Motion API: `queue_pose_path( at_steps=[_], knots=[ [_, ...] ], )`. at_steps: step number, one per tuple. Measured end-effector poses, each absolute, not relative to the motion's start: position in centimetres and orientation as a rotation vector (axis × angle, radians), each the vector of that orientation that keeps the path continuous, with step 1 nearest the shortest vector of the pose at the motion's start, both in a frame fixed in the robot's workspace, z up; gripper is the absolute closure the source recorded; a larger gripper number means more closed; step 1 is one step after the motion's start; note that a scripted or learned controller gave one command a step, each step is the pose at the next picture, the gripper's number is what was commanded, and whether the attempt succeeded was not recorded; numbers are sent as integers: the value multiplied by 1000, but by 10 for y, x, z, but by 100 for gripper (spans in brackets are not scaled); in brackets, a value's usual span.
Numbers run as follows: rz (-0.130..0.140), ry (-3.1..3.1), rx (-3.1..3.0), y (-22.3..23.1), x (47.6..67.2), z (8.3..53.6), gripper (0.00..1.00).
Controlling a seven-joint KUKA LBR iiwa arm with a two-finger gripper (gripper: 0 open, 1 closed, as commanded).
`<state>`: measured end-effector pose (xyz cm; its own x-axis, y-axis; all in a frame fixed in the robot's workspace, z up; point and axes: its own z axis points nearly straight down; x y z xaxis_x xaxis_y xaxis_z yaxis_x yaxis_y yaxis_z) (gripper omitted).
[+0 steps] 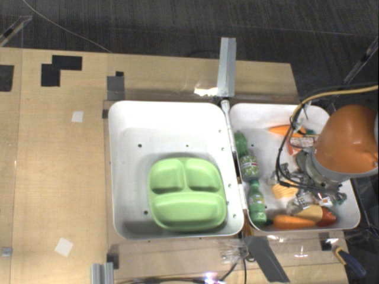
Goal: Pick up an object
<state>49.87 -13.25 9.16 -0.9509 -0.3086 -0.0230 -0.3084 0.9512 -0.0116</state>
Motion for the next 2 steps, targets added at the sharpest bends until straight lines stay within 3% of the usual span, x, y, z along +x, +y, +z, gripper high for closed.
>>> queue_pose_path(
  at_steps=[1,2],
  knots=[
    [-9,3092,-435,-112,535,91,0],
    [-3,3114,-278,-106,604,89,0]
  ],
)
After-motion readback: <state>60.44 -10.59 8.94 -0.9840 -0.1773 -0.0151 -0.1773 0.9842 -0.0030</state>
